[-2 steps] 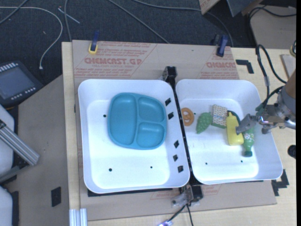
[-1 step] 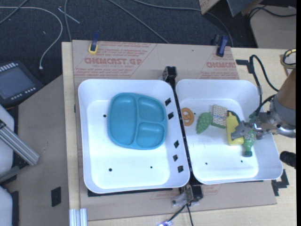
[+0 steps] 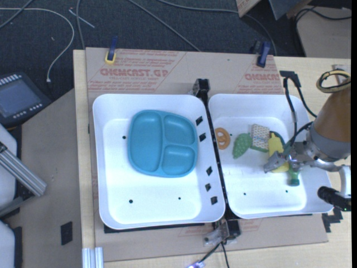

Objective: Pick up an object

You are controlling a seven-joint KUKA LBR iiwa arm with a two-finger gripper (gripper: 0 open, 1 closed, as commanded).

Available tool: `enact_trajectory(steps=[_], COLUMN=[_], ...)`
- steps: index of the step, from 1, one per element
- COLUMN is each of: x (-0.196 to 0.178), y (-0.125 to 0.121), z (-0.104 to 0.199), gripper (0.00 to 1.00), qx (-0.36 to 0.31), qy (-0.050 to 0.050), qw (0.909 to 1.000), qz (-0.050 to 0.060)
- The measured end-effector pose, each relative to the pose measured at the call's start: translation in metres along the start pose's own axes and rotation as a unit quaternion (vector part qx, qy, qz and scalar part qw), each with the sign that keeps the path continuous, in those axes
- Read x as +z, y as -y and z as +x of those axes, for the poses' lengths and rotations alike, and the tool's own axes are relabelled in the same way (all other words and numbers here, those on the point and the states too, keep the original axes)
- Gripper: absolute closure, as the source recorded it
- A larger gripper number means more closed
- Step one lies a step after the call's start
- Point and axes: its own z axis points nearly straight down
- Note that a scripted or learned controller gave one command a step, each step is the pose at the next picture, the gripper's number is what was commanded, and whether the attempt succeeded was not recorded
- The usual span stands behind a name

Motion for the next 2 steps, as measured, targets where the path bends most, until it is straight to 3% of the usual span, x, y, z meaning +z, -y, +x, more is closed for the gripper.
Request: enact_trajectory(steps=[1,2], x=[0.032,0.019], y=[0.0,-0.001], z=[0.003,0.001], gripper=[0.0,1.0], qx=[-0.001,-0.001], qy=[-0.002,0.0], qw=[1.0,1.0], qz=[0.0,-0.003])
